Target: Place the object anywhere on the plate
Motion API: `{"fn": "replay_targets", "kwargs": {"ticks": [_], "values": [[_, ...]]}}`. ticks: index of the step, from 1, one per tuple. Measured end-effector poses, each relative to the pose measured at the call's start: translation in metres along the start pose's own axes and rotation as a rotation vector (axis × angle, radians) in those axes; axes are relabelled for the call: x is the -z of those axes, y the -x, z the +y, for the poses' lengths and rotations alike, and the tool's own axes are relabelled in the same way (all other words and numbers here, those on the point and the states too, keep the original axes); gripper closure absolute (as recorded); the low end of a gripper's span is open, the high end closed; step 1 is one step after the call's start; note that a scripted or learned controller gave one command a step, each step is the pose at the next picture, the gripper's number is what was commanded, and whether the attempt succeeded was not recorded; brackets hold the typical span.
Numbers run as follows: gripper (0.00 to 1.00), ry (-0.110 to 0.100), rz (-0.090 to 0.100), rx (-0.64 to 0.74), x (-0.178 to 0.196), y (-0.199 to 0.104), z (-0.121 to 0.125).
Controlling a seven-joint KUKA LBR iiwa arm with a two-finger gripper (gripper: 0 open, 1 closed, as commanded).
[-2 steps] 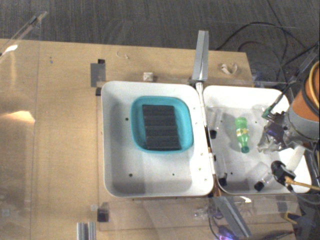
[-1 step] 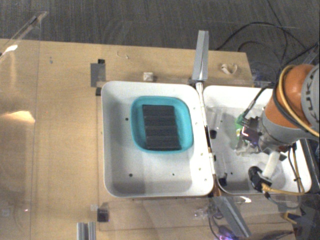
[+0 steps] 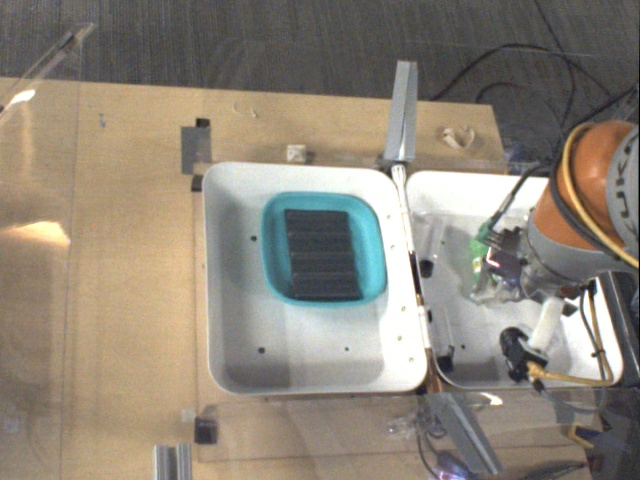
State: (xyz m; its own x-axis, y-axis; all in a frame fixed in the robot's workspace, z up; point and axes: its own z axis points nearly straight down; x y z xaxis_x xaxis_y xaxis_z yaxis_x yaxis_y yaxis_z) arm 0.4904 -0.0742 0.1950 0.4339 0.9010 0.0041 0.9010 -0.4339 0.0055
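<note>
Currently the claw [image 3: 500, 268] is down inside the right bin [image 3: 450, 363], the grey arm [image 3: 590, 218] with its orange band looming over it from the right. Whether the claw is open, closed or gripping anything cannot be told; the wrist hardware hides that part. Just at the claw, on its left side, a small greenish, partly clear thing [image 3: 482, 258] shows, which is likely the object to be moved, though it is too small and blurred to name or to say if it is touched. Well to the claw's left, across the divider [image 3: 412, 268] and in the left bin [image 3: 230, 298], sits the teal plate [image 3: 372, 258], square with rounded corners and a dark ribbed insert [image 3: 322, 253] in its middle. Judging from this, the step in hand is the pick. To do it well, the claw should close squarely around the object, lift straight up clear of the bin wall, then carry leftward over the divider and release low above the plate's middle.
</note>
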Motion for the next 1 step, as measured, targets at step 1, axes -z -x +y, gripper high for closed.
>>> {"fn": "replay_targets", "kwargs": {"ticks": [1], "values": [[1.00, 0.003, 0.002, 0.005, 0.0105, -0.0016, 0.0016]]}}
